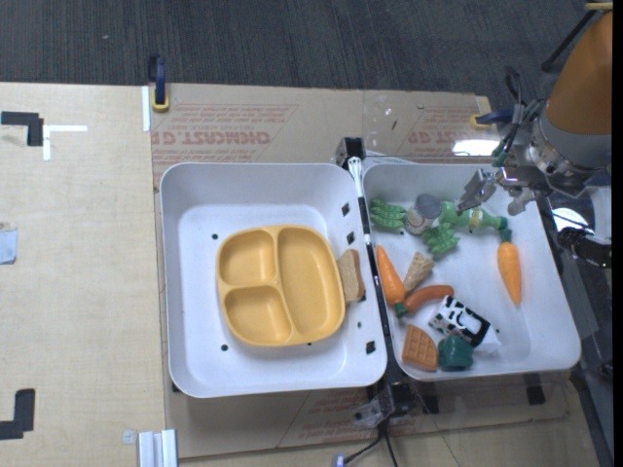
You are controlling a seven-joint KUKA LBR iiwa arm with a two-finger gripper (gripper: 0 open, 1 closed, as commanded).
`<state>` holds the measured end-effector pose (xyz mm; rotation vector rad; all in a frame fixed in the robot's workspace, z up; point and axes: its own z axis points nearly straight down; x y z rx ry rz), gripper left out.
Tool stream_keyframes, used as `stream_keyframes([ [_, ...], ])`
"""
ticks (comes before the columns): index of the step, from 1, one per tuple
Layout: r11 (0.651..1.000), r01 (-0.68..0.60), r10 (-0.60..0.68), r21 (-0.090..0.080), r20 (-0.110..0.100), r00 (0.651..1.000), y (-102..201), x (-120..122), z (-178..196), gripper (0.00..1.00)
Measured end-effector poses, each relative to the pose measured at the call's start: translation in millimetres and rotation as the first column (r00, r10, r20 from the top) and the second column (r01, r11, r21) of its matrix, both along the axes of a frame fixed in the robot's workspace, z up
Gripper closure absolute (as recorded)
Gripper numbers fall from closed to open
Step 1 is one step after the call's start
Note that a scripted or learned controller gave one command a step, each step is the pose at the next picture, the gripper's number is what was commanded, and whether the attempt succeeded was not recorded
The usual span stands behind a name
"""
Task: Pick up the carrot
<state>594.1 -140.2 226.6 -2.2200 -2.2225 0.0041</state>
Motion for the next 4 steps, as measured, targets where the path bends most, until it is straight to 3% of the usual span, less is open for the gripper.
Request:
stream_keyframes([
  [1,0.985,-0.174,0.174,0.011,-0.002,0.985,-46.6,-31.3,-128.6,0.00],
  [2,0.982,-0.183,0.183,0.036,0.011,0.983,-60.6,-58.7,-131.4,0.00],
  [3,0.988,-0.150,0.150,0.026,0.011,0.989,-61.3,-79.5,-132.4,0.00],
  [4,0.990,-0.142,0.142,0.012,0.011,0.990,-67.4,-80.0,-124.1,1.00],
])
